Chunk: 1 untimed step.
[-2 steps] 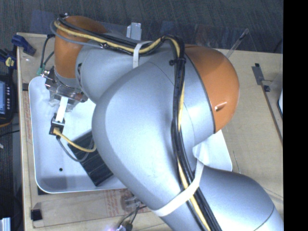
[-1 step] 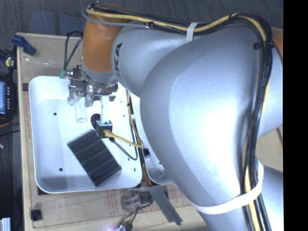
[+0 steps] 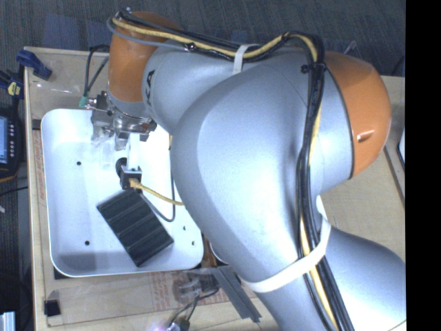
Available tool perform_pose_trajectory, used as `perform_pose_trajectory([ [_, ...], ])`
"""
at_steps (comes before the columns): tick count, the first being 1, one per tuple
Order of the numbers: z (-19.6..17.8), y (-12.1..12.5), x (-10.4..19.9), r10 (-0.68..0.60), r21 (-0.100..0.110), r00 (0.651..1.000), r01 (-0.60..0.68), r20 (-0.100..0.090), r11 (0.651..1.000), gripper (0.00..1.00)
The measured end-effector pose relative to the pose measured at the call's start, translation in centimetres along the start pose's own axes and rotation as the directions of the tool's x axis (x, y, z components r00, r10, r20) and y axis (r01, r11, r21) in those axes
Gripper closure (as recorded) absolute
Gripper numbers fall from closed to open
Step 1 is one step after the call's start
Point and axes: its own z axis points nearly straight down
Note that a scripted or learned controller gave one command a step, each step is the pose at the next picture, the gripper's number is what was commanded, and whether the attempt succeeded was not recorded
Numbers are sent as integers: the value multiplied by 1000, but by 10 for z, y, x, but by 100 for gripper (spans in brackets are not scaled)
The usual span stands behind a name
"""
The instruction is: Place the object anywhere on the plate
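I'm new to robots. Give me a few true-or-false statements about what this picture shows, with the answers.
1. A dark ribbed slab lies in the white bin. True.
2. The slab lies square to the bin's walls. False: it lies askew.
3. The arm has an orange band. True.
4. The pincer hangs outside the bin, over the bench. False: it is over the bin's upper part.
5. The pincer grips the slab. False: the slab lies apart from it, nearer the bin's lower edge.

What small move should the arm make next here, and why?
Probably a short lift straight up for a clearer look. The gripper sits low over the upper part of the left bin, with no object visible between its fingers. The dark ribbed rectangular object lies apart, nearer the bin's lower edge. The arm hides the other bin, so no plate can be confirmed.
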Motion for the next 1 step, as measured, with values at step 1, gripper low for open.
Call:
perform_pose_trajectory([
  [1,-152,-13,65,-80,-5,997,80,-4,997,100],
])
